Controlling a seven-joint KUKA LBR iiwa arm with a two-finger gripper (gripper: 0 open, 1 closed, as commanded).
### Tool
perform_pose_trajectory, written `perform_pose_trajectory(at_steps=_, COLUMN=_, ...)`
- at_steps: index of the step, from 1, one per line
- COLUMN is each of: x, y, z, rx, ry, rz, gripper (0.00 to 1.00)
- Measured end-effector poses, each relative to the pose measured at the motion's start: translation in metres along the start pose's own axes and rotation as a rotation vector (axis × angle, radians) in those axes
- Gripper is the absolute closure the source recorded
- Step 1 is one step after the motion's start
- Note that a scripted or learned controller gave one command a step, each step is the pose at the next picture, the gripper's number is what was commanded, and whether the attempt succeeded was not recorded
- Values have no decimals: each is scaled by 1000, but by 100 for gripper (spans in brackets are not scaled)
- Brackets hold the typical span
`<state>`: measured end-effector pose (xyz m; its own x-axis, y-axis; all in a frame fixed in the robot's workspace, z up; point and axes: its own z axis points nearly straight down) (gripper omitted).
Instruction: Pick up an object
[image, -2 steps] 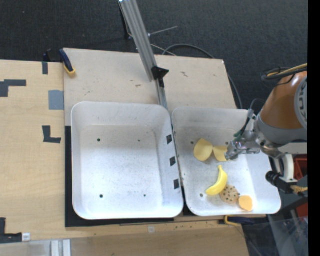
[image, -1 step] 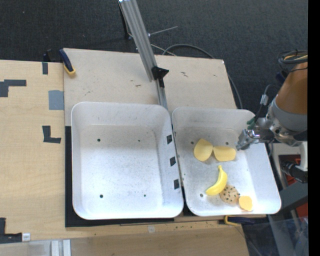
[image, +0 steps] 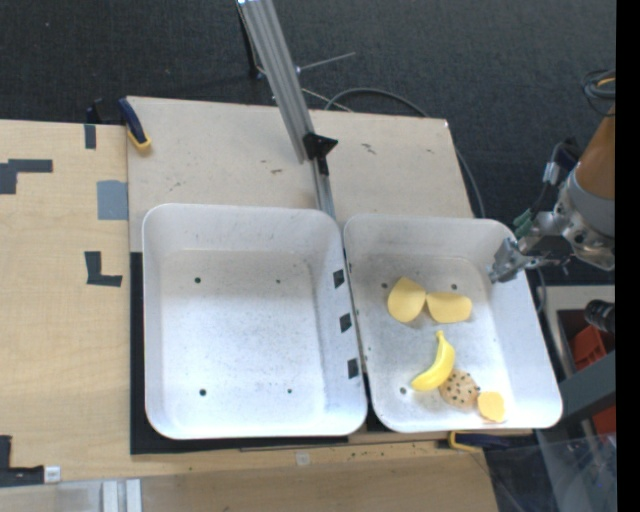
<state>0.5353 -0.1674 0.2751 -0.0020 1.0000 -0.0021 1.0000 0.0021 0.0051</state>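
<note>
The right bin (image: 520, 330) holds two pale yellow chip-like pieces (image: 406, 299) (image: 449, 308) side by side near its middle. Below them lies a yellow banana (image: 435, 364), with a speckled brown cookie (image: 459, 390) and a small round yellow-orange piece (image: 491, 406) near the front right corner. My gripper (image: 505, 262) hangs over the bin's right rim near the back corner, to the right of the chip pieces and apart from them. Nothing shows between its fingers.
The left bin (image: 160, 300) stands beside the right one, with black clips along the shared rim. A slanted metal rail (image: 290, 100) runs in from the top to the bins' back edge. A yellow-and-blue clamp (image: 135, 125) sits at the board's back left corner.
</note>
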Motion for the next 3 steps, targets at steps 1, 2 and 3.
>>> perform_pose_trajectory(at_steps=1, x=60, y=-7, z=16, rx=8, ry=4, rz=-4, gripper=100)
perform_pose_trajectory(at_steps=2, x=118, y=-16, z=15, rx=7, ry=4, rz=-5, gripper=100)
perform_pose_trajectory(at_steps=3, x=172, y=-33, z=31, rx=10, ry=4, rz=-5, gripper=100)
